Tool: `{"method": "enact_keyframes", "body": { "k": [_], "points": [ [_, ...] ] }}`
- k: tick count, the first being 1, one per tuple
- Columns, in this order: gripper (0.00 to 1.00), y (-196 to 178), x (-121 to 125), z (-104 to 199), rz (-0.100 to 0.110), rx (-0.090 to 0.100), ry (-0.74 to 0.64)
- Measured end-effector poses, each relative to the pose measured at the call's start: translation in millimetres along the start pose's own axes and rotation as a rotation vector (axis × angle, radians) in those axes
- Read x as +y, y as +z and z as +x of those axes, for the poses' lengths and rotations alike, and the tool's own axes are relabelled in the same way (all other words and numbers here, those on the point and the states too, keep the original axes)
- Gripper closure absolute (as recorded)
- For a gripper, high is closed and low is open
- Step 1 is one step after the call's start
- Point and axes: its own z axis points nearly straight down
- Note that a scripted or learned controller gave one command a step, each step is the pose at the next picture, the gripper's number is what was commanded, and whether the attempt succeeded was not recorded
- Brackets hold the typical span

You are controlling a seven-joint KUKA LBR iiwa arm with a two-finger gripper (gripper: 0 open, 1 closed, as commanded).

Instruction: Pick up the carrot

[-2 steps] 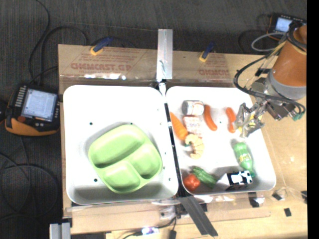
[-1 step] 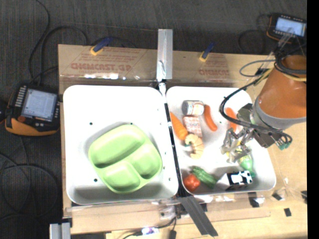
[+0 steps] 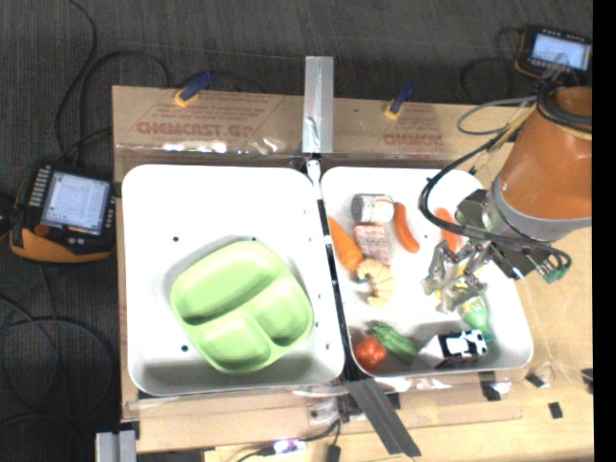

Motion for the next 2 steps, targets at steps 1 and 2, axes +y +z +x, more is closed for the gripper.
{"method": "enact_keyframes", "body": {
  "k": [1,2],
  "points": [
    [1.00,49.5,40.4,-21.4,-0.004,-0.001,-0.088],
    [1.00,30.5,82.0,-45.9,-0.002,-0.001,-0.086]
  ]
}}
